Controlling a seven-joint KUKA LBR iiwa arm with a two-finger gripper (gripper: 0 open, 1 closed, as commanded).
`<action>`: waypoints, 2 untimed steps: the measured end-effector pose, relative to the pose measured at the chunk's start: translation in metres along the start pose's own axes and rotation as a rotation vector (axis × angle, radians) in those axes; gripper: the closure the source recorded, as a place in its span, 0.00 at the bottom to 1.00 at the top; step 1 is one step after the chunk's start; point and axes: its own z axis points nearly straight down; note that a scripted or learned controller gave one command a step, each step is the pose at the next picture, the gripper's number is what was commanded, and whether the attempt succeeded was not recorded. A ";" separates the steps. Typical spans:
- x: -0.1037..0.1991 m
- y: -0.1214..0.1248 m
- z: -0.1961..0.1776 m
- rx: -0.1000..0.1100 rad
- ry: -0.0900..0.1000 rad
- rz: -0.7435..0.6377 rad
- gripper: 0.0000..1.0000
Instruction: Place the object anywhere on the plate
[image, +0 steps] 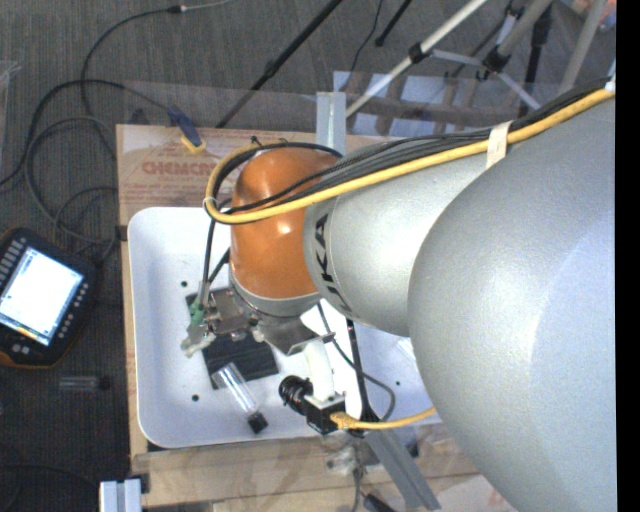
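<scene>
The arm's orange band and grey wrist hang over the left white bin. Below the band my gripper reaches down toward the bin's front half, close above the floor. A black block of it and a clear, tube-like part with a small dark tip stand out against the white. A small green piece shows at the gripper's left side; whether it is a loose object or part of the tool cannot be told. The arm hides the bin's middle and right.
The big grey arm link covers the right half of the view. Black and yellow cables run along the arm. A tablet lies on the floor left of the bench. A cardboard sheet lies behind the bin.
</scene>
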 end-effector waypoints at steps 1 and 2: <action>-0.037 -0.007 -0.159 -0.006 -0.005 -0.485 0.00; -0.038 -0.007 -0.168 -0.007 -0.009 -0.483 1.00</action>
